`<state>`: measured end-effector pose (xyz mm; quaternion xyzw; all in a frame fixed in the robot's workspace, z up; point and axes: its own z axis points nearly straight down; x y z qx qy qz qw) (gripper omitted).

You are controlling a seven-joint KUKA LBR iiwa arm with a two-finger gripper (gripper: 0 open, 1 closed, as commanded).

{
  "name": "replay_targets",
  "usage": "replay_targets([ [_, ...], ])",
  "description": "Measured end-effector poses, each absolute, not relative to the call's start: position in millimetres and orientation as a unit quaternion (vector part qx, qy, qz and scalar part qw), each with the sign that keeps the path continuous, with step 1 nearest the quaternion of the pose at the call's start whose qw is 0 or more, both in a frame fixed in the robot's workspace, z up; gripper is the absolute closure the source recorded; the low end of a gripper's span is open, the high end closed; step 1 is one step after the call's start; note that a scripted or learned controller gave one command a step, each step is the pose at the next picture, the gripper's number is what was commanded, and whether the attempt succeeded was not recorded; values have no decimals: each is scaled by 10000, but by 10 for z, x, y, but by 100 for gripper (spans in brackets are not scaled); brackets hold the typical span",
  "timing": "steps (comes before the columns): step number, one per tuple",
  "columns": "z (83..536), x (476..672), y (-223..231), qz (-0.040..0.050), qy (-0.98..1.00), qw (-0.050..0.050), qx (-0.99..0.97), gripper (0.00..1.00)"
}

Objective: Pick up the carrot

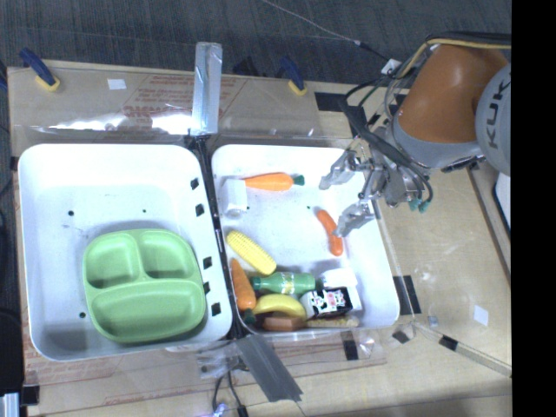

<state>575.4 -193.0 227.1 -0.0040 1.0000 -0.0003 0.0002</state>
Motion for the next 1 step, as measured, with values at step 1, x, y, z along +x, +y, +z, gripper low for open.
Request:
replay_targets([
  [1,2002,5893,-1249,12,9991,-1,-429,0],
])
